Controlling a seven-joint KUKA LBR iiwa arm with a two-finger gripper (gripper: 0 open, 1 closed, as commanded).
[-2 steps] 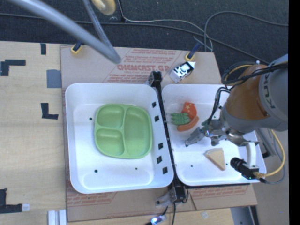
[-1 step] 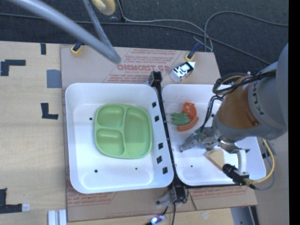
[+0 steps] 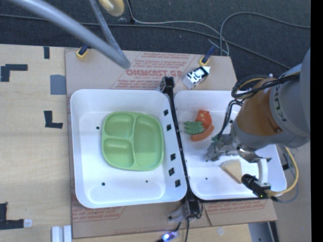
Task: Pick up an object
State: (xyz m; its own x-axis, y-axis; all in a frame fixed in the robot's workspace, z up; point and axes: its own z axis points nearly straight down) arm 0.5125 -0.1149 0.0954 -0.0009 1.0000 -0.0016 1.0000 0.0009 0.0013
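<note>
A green divided plate (image 3: pixel 133 140) lies in the left bin (image 3: pixel 86 110). In the right bin (image 3: pixel 202 185) sits a small red and green toy (image 3: pixel 198 125) near the bin's far left part. A tan wedge-shaped piece (image 3: pixel 232 170) lies near the bin's front, partly covered by the arm. My gripper (image 3: pixel 214 151) hangs low over the right bin's middle, just in front of the red and green toy and left of the tan wedge. Nothing shows between its fingers.
The grey arm with its orange band (image 3: pixel 257 115) covers the right bin's right half. A black divider (image 3: pixel 174 135) runs between the bins. Cables (image 3: pixel 237 29) trail over the dark floor behind the bench. A small black and white object (image 3: pixel 196 76) rests on the cardboard behind the right bin.
</note>
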